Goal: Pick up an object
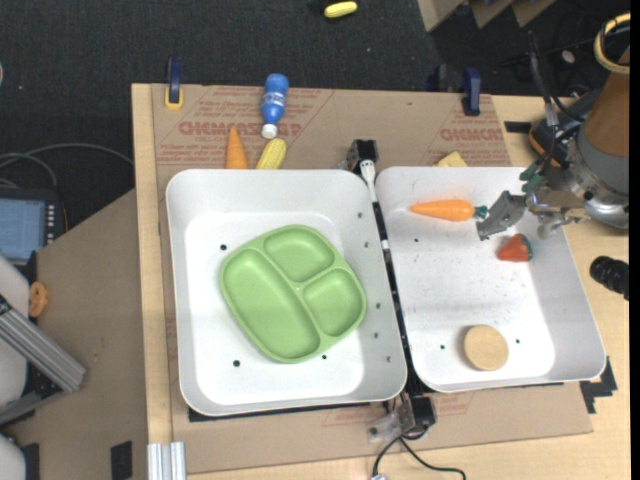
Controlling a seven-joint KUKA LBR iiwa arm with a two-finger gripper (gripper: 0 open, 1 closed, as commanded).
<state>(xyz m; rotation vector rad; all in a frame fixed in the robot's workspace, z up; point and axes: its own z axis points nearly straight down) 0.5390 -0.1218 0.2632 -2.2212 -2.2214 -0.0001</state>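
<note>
You get bright, even light from overhead, with no harsh glare. The two white bins (560, 298) read nearly washed out, yet their speckles stay visible. The gripper (497, 216) looks soft and slightly smeared, while the carrot (442, 209) just beside it is crisper. Shadows are faint: a thin one sits under the green plate (291, 293), well apart from the gripper. The dark floor beyond the bench is dim and grainy.
</note>
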